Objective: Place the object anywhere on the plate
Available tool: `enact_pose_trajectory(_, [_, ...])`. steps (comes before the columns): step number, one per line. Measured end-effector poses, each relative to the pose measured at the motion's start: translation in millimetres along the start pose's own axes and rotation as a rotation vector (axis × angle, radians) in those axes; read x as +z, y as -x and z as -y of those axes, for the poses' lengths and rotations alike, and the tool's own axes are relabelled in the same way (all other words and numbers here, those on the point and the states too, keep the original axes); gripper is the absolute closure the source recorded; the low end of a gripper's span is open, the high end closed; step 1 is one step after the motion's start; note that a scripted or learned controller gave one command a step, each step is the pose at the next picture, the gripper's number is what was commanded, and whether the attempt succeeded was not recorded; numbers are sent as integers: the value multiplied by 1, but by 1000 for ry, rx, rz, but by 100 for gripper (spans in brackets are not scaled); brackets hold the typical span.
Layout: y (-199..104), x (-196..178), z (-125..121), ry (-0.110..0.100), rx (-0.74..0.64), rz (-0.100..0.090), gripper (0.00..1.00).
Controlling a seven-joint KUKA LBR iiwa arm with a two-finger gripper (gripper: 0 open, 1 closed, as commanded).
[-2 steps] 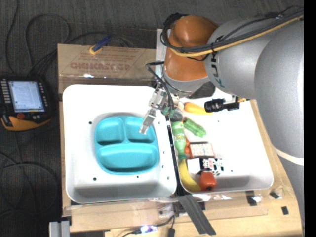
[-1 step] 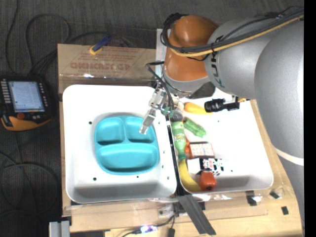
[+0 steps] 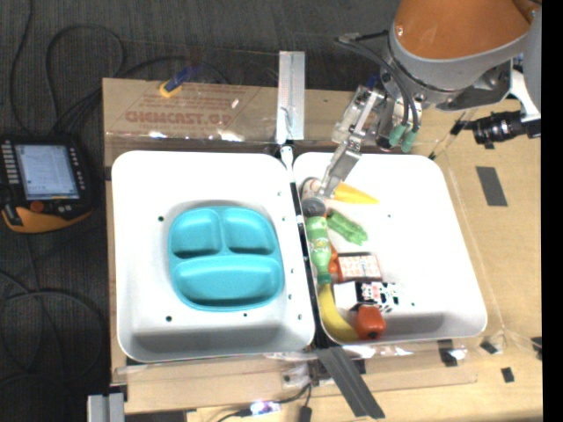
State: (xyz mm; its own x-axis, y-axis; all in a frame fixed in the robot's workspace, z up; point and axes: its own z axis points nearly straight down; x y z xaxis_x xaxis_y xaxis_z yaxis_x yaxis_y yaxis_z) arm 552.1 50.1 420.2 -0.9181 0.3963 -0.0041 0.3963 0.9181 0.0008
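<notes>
Dark grey carpet surrounds a cardboard-topped bench [image 3: 515,262], on which we see two shallow white bins side by side. We find the left bin [image 3: 141,315] holding a turquoise divided plate [image 3: 227,256], whose three compartments hold nothing. We note a cluster of objects along the left wall of the right bin [image 3: 440,236]: a yellow carrot-like piece [image 3: 359,195], a green bottle [image 3: 317,233] and a second green item [image 3: 348,229] just beside it, a small box with red printing [image 3: 356,266], a black-and-white carton [image 3: 376,294], a banana [image 3: 332,316] and a red-orange object [image 3: 370,322] touching the banana's lower end. None of these lies on the plate. We see the grey arm with its orange band [image 3: 457,11] reaching in at the upper right, its gripper [image 3: 315,192] lowered at a slant into the far left corner of the right bin, just beside the carrot-like piece. We cannot tell how its fingers stand. A handheld pendant with a lit screen [image 3: 42,176] lies on the carpet to the left of the bench.
</notes>
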Motion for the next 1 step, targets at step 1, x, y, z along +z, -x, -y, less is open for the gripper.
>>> enact_pose_trajectory(1, [-79, 237, -33, -2, -52, -7, 0])
